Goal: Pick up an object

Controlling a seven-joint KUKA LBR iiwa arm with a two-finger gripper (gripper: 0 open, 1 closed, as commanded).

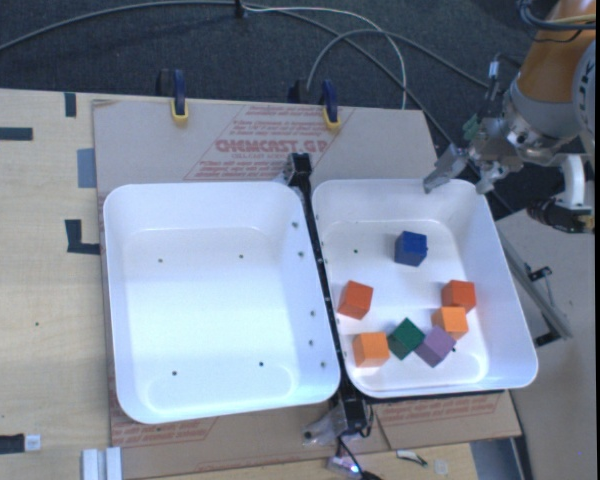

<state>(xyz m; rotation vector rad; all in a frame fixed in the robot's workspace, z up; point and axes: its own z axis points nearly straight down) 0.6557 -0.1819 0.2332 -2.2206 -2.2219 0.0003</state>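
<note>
Seven blocks: all loose on right bin floor; blue block nearest the arm.
Gripper: over bin's far right corner, fingers look spread, nothing between them.
Left bin: bare.
Progress: no pick made; descent, grasp, lift remain.

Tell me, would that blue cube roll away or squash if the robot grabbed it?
The blue cube has flat faces and sharp edges, so it would probably slide rather than roll. It looks solid and stiff, so likely no squashing. It sits apart from the other blocks on the right bin's smooth white floor, so a nudge from the tool might skate it.
</note>
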